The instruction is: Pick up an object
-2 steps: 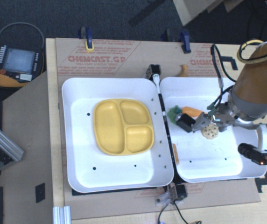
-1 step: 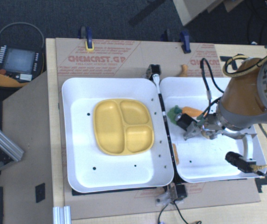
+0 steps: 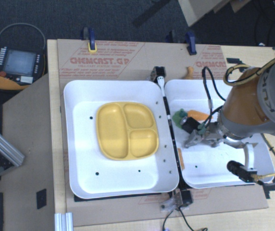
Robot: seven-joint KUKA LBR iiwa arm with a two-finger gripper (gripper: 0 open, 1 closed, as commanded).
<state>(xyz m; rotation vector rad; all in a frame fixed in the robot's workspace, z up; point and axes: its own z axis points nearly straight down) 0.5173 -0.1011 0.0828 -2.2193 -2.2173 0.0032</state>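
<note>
In the right bin [image 3: 209, 174] lie a green object [image 3: 179, 116] and an orange object [image 3: 198, 114], close together near the bin's far left part. A small black thing [image 3: 189, 124] sits just in front of them. My gripper [image 3: 193, 139] hangs low over the left side of this bin, just in front of the black thing and near the dividing wall. The grey arm with its orange band [image 3: 243, 102] covers much of the bin's right half.
The left bin [image 3: 82, 162] holds a yellow divided plate [image 3: 127, 129] at its middle. A cardboard sheet [image 3: 113, 57] lies under both bins, held by blue clamps [image 3: 90, 37] at the far edge. A black cable [image 3: 208, 88] loops over the right bin.
</note>
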